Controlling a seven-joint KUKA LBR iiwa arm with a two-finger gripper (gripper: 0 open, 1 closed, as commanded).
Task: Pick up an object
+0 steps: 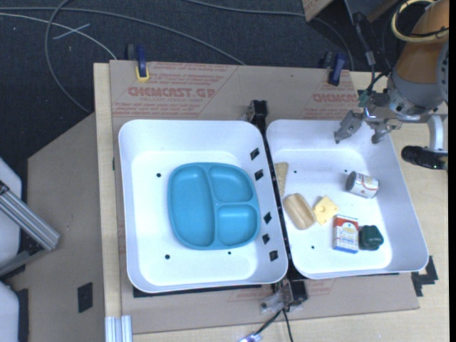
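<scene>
The arm reaches in from the right, its pincer [363, 128] spread apart over the right bin's [406, 191] far rim, holding nothing. A small can [362, 184] lies tipped nearby.

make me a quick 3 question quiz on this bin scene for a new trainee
1. True or false: the blue divided plate lies in the left bin.
2. Which item lies closest to the green object in the right bin? A) the bread roll B) the red and white box C) the yellow cheese piece
3. Where is the gripper relative to the right bin's items?

Key
1. True.
2. B, the box sits right beside it.
3. Over the bin's far edge, apart from all the items, open and holding nothing.
</scene>
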